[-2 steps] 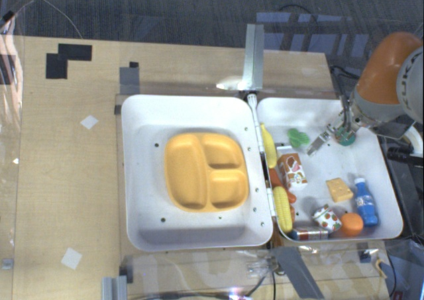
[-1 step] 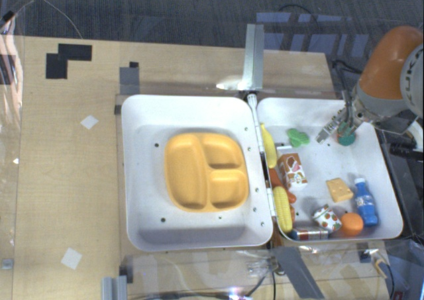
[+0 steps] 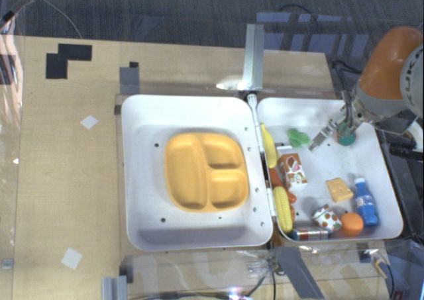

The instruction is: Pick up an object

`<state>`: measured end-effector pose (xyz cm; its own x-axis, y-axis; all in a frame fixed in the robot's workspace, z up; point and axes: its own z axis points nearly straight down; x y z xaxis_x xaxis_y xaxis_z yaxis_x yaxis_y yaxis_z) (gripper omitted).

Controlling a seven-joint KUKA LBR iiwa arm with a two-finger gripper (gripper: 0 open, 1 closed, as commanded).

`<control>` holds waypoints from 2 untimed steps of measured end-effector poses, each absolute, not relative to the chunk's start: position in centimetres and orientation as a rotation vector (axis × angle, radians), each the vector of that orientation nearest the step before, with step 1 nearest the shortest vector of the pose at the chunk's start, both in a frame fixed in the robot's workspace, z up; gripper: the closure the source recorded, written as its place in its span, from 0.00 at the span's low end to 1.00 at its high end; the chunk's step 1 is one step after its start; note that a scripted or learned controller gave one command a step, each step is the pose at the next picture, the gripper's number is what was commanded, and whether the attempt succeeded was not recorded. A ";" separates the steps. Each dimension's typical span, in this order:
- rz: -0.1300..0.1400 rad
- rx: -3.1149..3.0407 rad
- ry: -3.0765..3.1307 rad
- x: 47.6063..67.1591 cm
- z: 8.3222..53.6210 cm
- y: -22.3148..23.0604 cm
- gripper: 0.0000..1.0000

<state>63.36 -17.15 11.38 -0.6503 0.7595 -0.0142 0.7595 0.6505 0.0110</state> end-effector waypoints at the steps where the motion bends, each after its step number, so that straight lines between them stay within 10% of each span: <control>1: 0.004 1.727 2.611 63.4 8.8 -13.5 0.00; 2: 0.012 1.712 2.611 63.7 10.3 -13.3 1.00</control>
<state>63.71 -13.29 10.26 -0.3986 0.9170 -0.0120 0.9169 0.3988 0.0167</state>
